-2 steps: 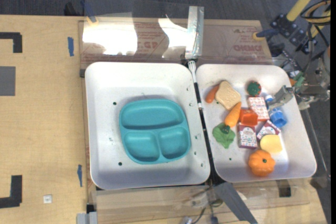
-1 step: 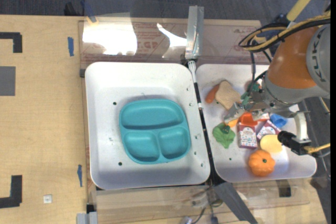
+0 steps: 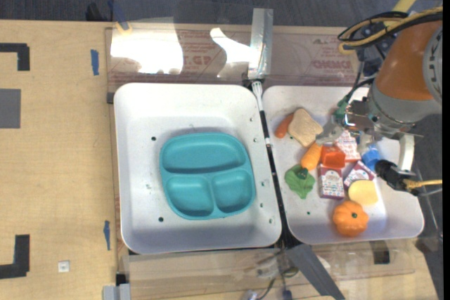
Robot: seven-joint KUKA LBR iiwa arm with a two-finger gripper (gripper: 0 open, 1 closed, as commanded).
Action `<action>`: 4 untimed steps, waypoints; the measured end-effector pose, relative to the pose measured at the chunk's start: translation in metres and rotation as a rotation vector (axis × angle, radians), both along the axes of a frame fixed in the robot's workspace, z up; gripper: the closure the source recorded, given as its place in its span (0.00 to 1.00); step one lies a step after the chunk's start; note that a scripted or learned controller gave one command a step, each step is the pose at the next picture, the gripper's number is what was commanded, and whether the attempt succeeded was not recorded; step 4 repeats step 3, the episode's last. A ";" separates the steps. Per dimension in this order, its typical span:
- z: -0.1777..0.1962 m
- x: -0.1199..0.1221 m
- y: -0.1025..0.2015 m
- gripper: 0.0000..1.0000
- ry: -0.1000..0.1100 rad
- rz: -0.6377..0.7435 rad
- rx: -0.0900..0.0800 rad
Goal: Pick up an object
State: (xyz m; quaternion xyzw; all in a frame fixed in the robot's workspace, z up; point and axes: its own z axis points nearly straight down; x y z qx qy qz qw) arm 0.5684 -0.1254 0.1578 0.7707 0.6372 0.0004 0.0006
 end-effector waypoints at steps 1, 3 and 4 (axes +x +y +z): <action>-0.070 -0.004 0.021 0.00 -0.005 0.090 0.000; 0.030 0.031 0.087 1.00 -0.006 0.052 0.003; 0.030 0.031 0.087 1.00 -0.006 0.052 0.003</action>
